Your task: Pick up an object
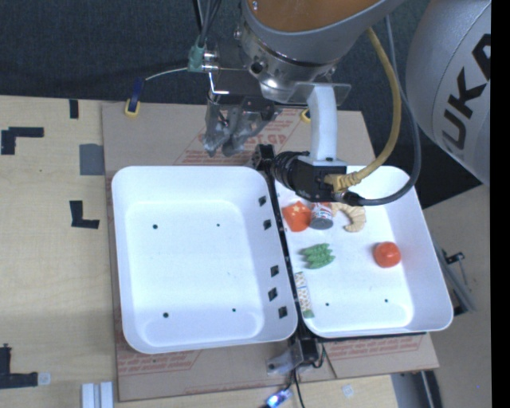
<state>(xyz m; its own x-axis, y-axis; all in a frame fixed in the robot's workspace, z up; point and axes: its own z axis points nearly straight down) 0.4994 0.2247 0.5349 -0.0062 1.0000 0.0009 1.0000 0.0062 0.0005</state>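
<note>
Two shallow white bins side by side on a cardboard sheet over the wooden tabletop. Left bin just showing its bare white floor with a few small black dots. Right bin holding all the bits, bunched toward its far left part: an orange-red piece right against the divider between the bins, a small can-like thing with a red label just beside it, a pale tan curved piece next along to the right. A green leafy-looking piece a little nearer, and a red tomato-looking ball off to its right, well apart from the rest. Also a thin patterned strip lying along the divider on the near side.

Grey arm with the orange band coming in from the right at the far side. Hand hanging over the cardboard just beyond the far edge of the left bin, not over either bin. Can't tell if the fingers are apart or together, too dark and blurry there. Nothing visible in them. A black fitting and yellowish hose sitting over the far edge of the right bin.
</note>
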